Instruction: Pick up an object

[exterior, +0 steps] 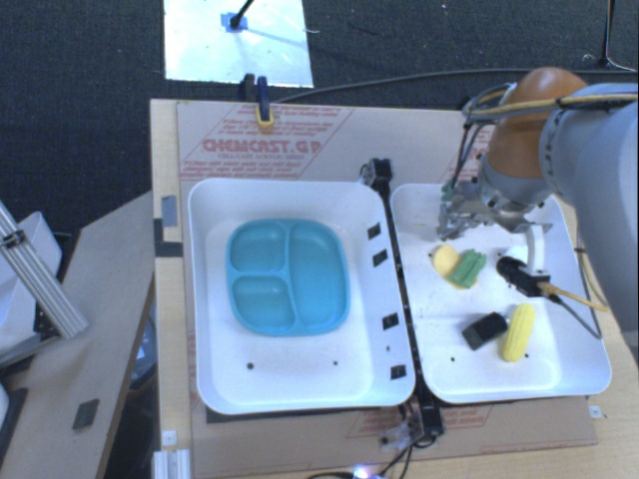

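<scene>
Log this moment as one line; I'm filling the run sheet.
gripper: over right bin, above yellow piece | grasp: none seen | blue tray: left bin

Bare floor lies left of the yellow ball [444, 259] in the right bin [419, 297].

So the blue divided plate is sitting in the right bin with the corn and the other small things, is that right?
Not quite. The camera view shows the blue divided plate alone in the left bin. The corn and the other small things lie in the right bin, where the gripper hovers.
</scene>
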{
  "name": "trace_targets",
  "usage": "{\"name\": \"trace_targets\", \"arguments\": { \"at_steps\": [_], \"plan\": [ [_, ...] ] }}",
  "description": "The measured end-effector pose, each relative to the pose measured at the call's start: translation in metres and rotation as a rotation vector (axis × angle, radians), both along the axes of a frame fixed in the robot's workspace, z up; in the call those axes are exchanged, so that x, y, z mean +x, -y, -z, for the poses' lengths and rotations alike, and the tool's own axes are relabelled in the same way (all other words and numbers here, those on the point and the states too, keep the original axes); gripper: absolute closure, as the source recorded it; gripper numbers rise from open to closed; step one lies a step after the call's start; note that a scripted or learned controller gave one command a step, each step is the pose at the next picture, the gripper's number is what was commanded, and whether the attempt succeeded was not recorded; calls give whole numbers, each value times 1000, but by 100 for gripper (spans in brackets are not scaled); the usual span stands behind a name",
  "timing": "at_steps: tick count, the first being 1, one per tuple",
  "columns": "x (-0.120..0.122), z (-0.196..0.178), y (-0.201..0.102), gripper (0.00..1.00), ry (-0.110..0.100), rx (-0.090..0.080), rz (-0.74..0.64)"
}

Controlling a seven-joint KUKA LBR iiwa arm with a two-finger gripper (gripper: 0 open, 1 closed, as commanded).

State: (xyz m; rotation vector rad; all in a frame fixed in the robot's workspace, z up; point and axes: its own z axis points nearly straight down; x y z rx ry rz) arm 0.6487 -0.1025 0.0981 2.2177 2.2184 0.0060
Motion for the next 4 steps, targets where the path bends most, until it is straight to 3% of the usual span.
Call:
{"name": "trace_targets", "arguments": {
  "at_steps": [3,4],
  "plan": [
    [-2,-145,-3,100,2,0,-5],
    [-15,-138,-58,100,-6,2,-9]
  ]
}}
